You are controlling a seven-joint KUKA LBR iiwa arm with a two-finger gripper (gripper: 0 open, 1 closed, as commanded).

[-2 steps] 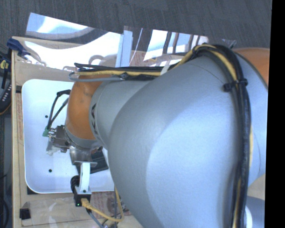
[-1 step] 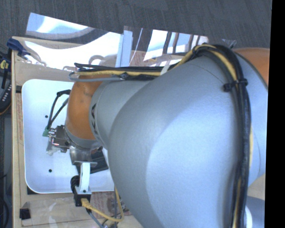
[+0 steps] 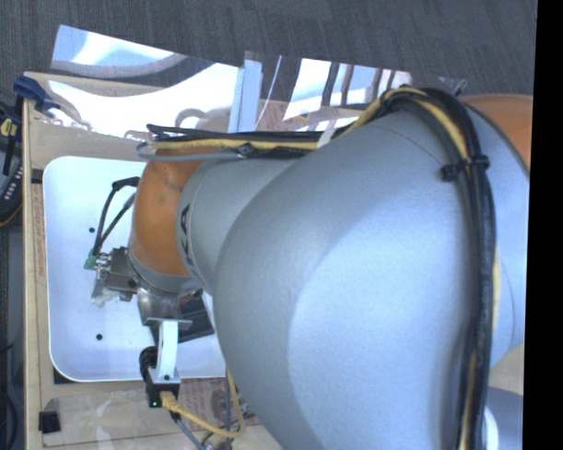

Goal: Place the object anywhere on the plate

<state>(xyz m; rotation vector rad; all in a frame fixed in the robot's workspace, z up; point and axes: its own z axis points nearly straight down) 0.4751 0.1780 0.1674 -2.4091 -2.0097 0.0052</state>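
Note:
My arm's large grey link (image 3: 371, 287) lies across the middle and right of the bench and hides what is under it. The orange band (image 3: 157, 215) above the wrist sits over the left white bin (image 3: 64, 258). Below it, my gripper (image 3: 109, 280) hangs over the middle of that bin, seen from above, with a small green board and black cables on its side. A dark flat shape (image 3: 200, 323) pokes out from under the wrist at the bin's right side, too hidden to identify.
Two tiny dark specks (image 3: 100, 336) lie on the left bin's floor. The wooden bench frame (image 3: 27, 257) borders the bin on the left. A dark device (image 3: 2, 182) sits off the bench's left edge. Yellow and black cables (image 3: 229, 148) run along the arm.

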